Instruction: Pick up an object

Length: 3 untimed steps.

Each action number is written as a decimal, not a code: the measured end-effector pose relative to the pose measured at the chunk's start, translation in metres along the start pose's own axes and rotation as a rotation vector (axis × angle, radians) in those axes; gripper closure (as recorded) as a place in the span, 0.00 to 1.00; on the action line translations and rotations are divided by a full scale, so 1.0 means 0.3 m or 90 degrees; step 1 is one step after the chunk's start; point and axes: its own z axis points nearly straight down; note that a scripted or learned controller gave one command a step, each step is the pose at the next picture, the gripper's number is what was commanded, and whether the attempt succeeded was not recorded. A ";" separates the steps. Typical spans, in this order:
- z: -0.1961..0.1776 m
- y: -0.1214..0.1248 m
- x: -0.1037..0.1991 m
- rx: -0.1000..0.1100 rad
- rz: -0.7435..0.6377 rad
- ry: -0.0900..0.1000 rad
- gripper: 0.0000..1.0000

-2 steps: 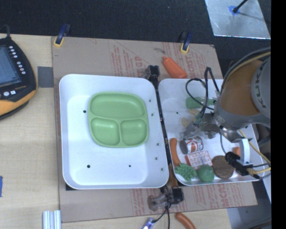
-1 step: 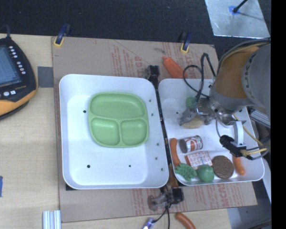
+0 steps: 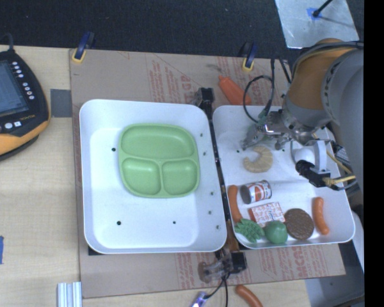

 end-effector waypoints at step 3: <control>-0.094 0.068 0.064 0.002 0.000 0.000 0.00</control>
